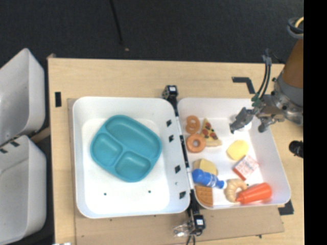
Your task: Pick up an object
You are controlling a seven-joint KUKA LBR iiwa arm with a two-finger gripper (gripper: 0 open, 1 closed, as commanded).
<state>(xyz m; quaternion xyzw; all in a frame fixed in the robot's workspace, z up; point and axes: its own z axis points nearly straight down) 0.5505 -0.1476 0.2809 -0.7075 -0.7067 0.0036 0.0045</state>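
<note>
Wooden bench (pixel 127 78) on a dark floor, bearing two shallow white bins side by side; right bin (pixel 276 154) holds the toy foods, none yet lifted: a yellow block (pixel 237 149) nearest the gripper, a red-and-white carton (pixel 246 167), an orange carrot (pixel 254 193), a blue bottle (pixel 207 178), two doughnut rings (pixel 194 134), a pizza slice (pixel 208 132) and a waffle (pixel 204 195); gripper (pixel 250 120) hangs over the bin's upper right part, above and just beside the yellow block, jaws parted and holding nothing; choosing, descent, closing and lift all appear left to do; left bin (pixel 82 198) carries a teal divided plate (pixel 125 148).
</note>
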